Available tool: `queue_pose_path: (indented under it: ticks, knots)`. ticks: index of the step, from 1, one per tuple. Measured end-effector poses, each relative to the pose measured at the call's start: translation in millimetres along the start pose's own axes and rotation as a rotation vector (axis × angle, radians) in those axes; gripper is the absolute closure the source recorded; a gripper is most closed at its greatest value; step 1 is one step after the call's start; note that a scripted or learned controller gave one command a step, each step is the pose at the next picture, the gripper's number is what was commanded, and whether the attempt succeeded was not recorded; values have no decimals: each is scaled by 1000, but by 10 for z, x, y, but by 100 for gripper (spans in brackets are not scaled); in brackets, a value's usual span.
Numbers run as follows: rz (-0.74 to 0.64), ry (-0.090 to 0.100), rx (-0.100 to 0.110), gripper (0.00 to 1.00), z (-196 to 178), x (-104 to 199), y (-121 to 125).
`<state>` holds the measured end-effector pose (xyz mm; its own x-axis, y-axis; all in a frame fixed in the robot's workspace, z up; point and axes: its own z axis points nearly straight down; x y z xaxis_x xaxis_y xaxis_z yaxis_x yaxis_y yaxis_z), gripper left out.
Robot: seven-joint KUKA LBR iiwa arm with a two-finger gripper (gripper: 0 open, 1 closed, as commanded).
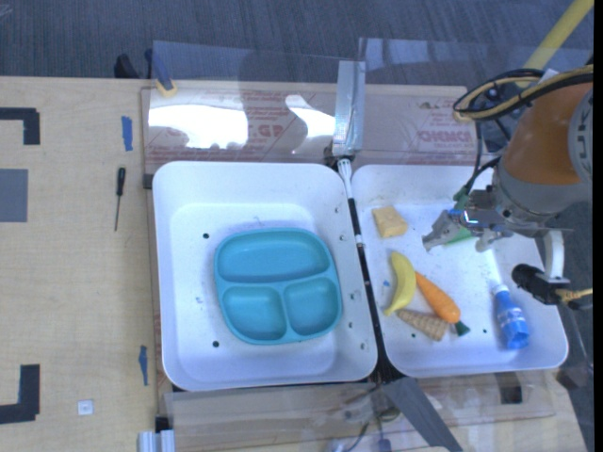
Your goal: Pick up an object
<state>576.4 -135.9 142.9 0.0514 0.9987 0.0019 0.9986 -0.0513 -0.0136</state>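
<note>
Yellow banana [402, 284] lies in the right bin [546, 351], touching the carrot [437, 297]. It looks light, smooth and a little slippery; the middle is the best place to take. Fingers [441, 233] stand apart, empty, above the bin.

A pale wooden bench [66, 281] spans the frame below a strip of dark grey carpet. Two shallow white plastic bins sit on it side by side: the left bin [179, 205] at centre, the right bin [546, 347] touching it at right. A thin dark screwdriver [119, 196] lies at left, near short blue tape strips [126, 132].
</note>
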Motion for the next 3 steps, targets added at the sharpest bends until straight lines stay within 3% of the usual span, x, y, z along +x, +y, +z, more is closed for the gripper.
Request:
queue_pose_path:
  ticks: [1, 2, 3]
  knots:
    - [-200, -4, -20, 0, 558, 164, -402]
    - [-198, -6, -28, 100, 436, 158, -382]
    - [-143, -2, -24, 100, -467, 801, 190]
